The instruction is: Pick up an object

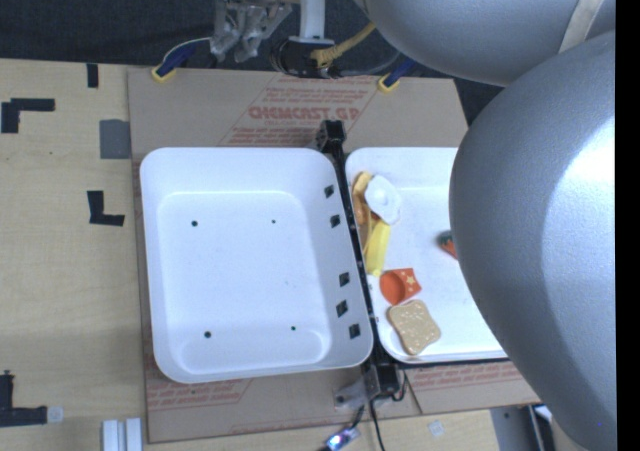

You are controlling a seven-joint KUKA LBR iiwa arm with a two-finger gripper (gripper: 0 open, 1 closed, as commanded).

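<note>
The gripper [240,34] is seen up beyond the bins' far edge, over the dark floor, and how wide it stands cannot be told. Nothing is seen held in it. The pickable things are found in the right bin [425,164], bunched along its left wall: a banana [375,239], a white lump [383,201], a red piece [400,285] and a toast slice [414,326]. Much of that bin is covered by the arm [540,239], probably only because the gripper is kept clear.

"CHEMCAST GP" on cardboard sheet [300,111]
</note>
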